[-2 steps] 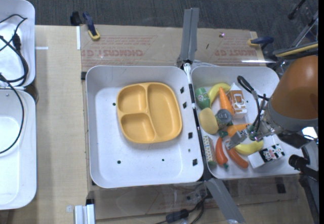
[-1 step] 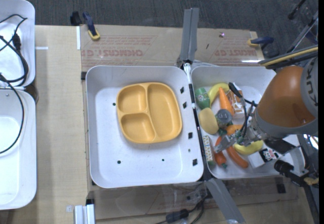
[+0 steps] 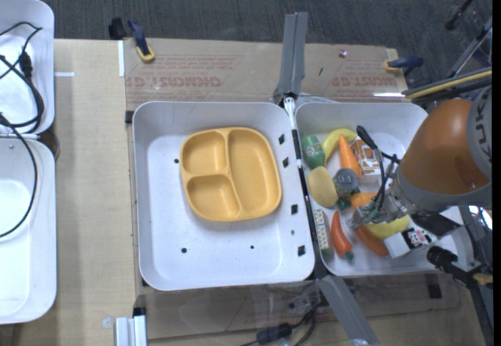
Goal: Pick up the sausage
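While the arm [image 3: 446, 153] reaches in from the right edge of the frame, both white bins lie side by side in the middle of the bench. At the far left of the frame stands a white tray [image 3: 23, 258] with a black cable [image 3: 23, 90] across it. Next comes the left bin [image 3: 149, 250]. It holds a yellow divided plate [image 3: 231, 174], which lies flat a little above the bin's centre.

To the right of it is the right bin [image 3: 376, 106], which is full of toy food. Along its left side I see a green piece [image 3: 313, 146], below it a pale yellow round piece [image 3: 322, 186], and lower a red pepper [image 3: 340, 233] with a green tip. Near the top lie a banana [image 3: 337, 135] and an orange carrot [image 3: 347, 155], and a small grey can [image 3: 344, 178] lies just beside the yellow piece.

The gripper [image 3: 369, 215] is low in the lower middle of this bin, over the toys, under the orange band of the arm. Whether the hand is open or closed I cannot tell, because the wrist and the toys cover it. I also cannot tell if it holds anything. Just below it, touching or almost touching, lies an orange-red long piece that I take for the sausage [image 3: 373, 243], at the lower part of the right bin, between the red pepper and a second yellow piece [image 3: 391, 227].
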Robot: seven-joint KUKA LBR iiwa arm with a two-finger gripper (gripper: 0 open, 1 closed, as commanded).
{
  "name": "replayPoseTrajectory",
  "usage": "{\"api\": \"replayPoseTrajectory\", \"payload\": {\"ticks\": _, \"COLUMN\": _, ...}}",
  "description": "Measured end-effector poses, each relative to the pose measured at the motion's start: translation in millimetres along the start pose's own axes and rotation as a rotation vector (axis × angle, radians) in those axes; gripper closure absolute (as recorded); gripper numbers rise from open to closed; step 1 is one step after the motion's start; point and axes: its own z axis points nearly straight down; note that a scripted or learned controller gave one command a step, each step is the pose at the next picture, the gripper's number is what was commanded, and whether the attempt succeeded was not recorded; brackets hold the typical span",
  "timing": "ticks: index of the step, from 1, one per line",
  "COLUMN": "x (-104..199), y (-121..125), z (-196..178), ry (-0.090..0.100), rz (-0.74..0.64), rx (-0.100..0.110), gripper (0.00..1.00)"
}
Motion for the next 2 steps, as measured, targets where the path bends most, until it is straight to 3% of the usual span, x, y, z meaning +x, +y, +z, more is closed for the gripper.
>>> {"api": "replayPoseTrajectory", "payload": {"ticks": 1, "x": -18, "y": -9, "z": -42, "ry": 0.003, "rz": -0.161, "rx": 0.008, "gripper": 1.0}}
{"api": "replayPoseTrajectory", "payload": {"ticks": 2, "x": -7, "y": 53, "z": -153, "ry": 0.001, "rz": -0.124, "rx": 0.009, "gripper": 1.0}}
